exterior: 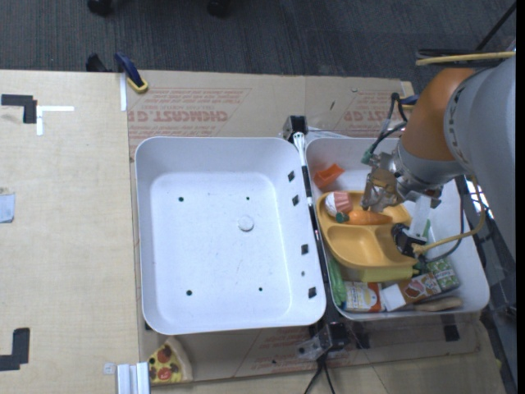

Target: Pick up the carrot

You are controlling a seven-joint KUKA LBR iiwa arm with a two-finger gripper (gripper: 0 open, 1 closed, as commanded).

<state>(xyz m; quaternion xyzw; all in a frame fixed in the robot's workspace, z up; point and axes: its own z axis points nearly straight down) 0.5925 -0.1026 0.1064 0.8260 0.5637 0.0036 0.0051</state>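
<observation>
My jaws point(379, 195) hang low in the right bin point(472, 257), over the back of the yellow tray point(369, 249). The carrot point(367, 217) lies on that tray just under them, its green end beside a pink and white toy point(336, 203). I cannot tell how wide the jaws stand or whether they touch the carrot. The left bin point(217, 158) sits alongside on the bench point(57, 220).
</observation>
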